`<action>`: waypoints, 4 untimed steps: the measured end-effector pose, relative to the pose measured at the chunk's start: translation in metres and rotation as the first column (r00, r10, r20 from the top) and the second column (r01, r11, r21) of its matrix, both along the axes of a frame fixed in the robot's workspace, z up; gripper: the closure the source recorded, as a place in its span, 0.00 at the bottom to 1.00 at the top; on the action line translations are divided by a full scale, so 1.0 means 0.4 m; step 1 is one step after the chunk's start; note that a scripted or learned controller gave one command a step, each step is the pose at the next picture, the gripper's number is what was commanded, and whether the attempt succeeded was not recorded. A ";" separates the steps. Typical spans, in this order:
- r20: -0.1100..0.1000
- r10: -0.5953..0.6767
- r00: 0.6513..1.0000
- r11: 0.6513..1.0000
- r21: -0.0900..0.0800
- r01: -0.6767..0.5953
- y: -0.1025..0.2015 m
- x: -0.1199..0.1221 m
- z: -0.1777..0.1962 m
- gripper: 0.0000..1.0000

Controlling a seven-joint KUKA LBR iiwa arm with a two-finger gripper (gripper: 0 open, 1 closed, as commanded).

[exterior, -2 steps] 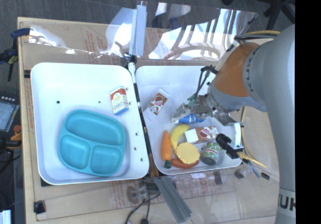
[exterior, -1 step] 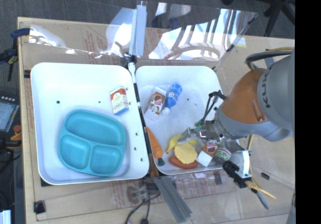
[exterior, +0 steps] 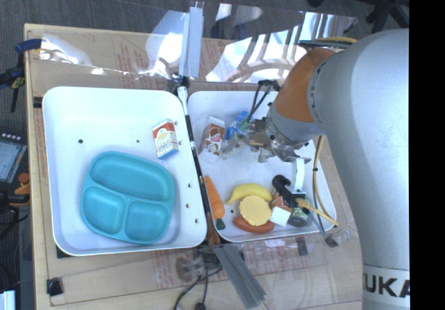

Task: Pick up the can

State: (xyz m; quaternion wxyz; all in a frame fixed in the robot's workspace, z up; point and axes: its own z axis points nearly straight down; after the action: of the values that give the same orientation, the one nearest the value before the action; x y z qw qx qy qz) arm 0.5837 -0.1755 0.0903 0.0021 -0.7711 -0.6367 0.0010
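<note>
1. The pincer [exterior: 245, 136] is being held low in the right bin [exterior: 208, 108]; its state cannot be told.
2. The can [exterior: 300, 215] is lying well below-right of it, beside the banana [exterior: 245, 192].

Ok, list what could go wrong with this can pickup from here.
Crowding: banana, carrot and sausage lie packed together at the right bin's front, so a wrong grab is likely.
Blocked view: the arm covers that bin's right side, so the target is hard to make out.
</note>
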 end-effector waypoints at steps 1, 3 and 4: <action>0.005 -0.019 1.000 1.000 -0.011 0.019 0.081 0.182 0.008 0.00; 0.027 -0.378 0.925 0.926 -0.014 0.378 0.112 -0.262 0.016 0.00; 0.001 -0.392 0.920 0.920 -0.002 0.392 0.053 -0.012 0.041 0.00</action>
State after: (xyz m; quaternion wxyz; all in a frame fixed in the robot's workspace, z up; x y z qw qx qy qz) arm 0.5789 -0.1544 0.1066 0.0014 -0.8829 -0.4696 0.0012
